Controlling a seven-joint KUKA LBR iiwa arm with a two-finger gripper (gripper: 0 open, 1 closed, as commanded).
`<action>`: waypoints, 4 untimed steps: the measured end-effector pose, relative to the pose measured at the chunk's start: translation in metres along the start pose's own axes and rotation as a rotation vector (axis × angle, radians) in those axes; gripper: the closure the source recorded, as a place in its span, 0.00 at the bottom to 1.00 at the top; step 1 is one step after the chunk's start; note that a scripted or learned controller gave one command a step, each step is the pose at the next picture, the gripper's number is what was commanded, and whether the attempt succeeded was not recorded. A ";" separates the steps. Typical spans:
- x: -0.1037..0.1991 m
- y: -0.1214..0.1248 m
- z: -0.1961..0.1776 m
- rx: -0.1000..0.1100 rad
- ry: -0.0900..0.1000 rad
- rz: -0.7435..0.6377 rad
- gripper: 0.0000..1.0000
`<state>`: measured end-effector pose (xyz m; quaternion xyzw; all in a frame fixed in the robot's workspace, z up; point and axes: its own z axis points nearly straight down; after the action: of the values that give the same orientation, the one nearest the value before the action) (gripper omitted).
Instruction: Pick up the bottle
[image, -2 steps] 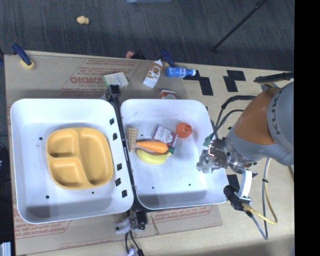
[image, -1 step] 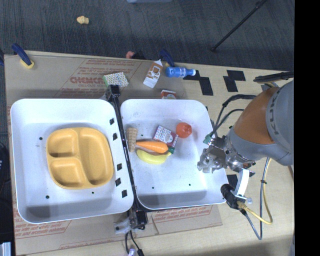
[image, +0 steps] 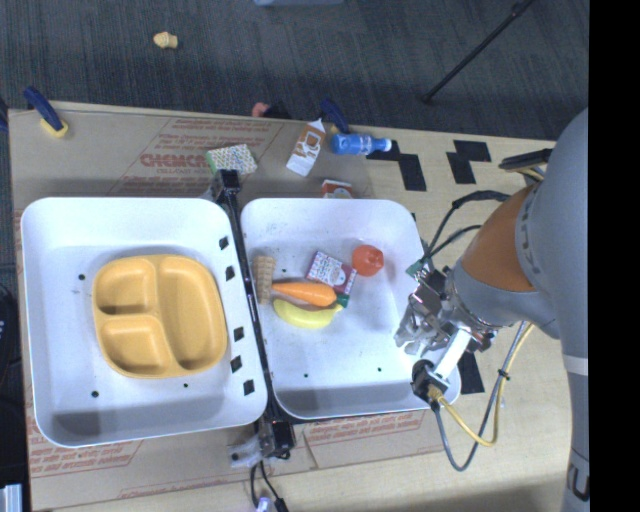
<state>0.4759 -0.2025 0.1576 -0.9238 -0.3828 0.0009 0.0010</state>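
Nearest my lens is the arm (image: 560, 230), whose gripper (image: 428, 345) hangs over the right bin's (image: 395, 385) right rim; from here I cannot tell how it's set. My target, the blue bottle (image: 358, 144), lies on its side outside both bins, on the cardboard behind the right bin (well apart from the gripper). I judge it light, stiff, slick plastic, prone to rolling, so I'd take it across the body's middle.
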 end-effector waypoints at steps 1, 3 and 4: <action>0.000 0.000 -0.012 0.002 0.000 0.210 1.00; 0.021 -0.021 -0.002 0.005 0.001 0.063 1.00; 0.005 -0.006 -0.003 0.004 0.000 0.486 1.00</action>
<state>0.4756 -0.1950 0.1611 -0.9888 -0.1491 0.0018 0.0024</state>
